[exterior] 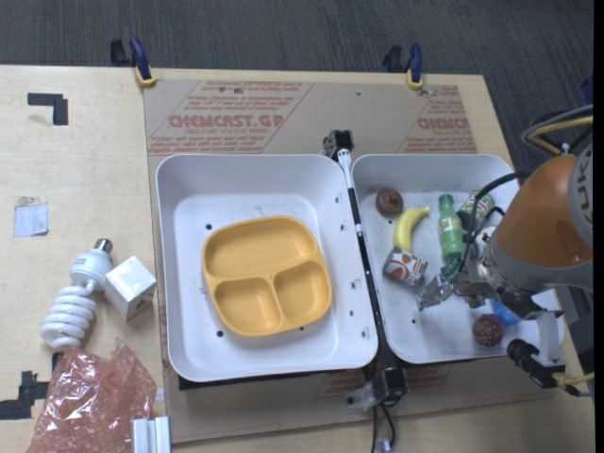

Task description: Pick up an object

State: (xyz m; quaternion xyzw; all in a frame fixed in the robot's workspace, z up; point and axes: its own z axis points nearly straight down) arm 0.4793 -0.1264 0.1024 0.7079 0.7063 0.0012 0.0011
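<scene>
Right-hand shallow white plastic bin (373,253): curved yellow banana (410,226), glossy green plastic bottle (450,231), red-and-white can (405,268). Metal two-finger gripper (436,293) beside the can; finger state cannot be told.

The right bin (415,345) holds the pickable things: a brown round piece (389,201) near its far-left corner, a curved yellow banana (409,226) and an upright-lying green bottle (450,227) mid-bin. A red-and-white can (405,269) lies tilted toward the left wall, and a dark red ball (488,329) sits near the front edge.
</scene>
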